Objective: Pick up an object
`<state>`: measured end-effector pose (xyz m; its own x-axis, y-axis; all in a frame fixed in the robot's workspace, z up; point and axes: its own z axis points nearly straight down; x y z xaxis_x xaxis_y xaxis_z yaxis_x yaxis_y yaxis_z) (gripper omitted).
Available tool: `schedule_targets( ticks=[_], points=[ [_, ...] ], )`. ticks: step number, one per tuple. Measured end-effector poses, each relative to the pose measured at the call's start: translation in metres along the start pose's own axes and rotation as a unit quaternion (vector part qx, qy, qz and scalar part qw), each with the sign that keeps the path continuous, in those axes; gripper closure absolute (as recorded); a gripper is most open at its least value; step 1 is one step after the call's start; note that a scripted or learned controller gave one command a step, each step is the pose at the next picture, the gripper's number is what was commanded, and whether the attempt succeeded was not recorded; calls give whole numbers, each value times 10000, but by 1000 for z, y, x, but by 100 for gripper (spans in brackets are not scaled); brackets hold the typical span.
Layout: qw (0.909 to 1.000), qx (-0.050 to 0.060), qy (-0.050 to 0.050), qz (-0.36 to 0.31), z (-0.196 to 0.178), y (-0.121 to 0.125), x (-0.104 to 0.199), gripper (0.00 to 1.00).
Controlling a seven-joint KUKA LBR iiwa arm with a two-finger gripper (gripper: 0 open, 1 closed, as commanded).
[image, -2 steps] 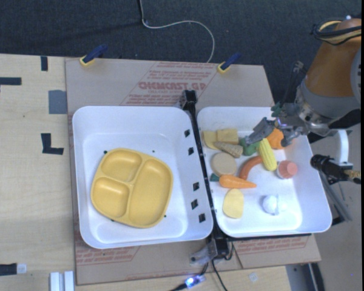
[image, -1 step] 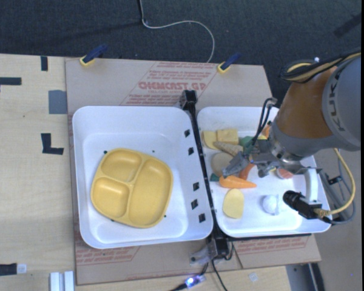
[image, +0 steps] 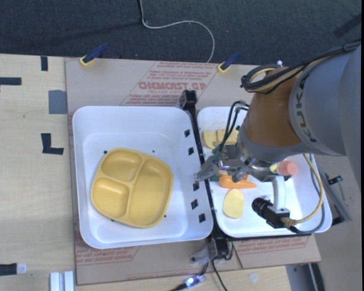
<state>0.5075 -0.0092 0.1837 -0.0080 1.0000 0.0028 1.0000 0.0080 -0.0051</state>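
Observation:
My gripper (image: 213, 167) hangs low over the left side of the right bin (image: 303, 226), close to the divider between the bins. Just right of it lies an orange carrot-shaped piece (image: 241, 183). A yellow rounded piece (image: 233, 204) rests in front of that, toward the near edge. Behind the gripper, a pale yellow piece (image: 211, 138) shows near the bin's back left corner. A small pink piece (image: 287, 168) peeks out from under the arm on the right. The arm's grey and orange body covers much of this bin.
The left bin (image: 85, 126) holds a yellow divided plate (image: 132, 187). A black cylindrical part on a yellow cable (image: 268, 212) hangs from the arm over the right bin's front. Black clips (image: 193, 162) line the wall between the bins.

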Motion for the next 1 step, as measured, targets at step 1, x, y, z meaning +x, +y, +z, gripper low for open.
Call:
schedule_targets(
  ticks=[1],
  points=[
    [10000,-43,-4,7,-79,-25,35,0]
  ],
)
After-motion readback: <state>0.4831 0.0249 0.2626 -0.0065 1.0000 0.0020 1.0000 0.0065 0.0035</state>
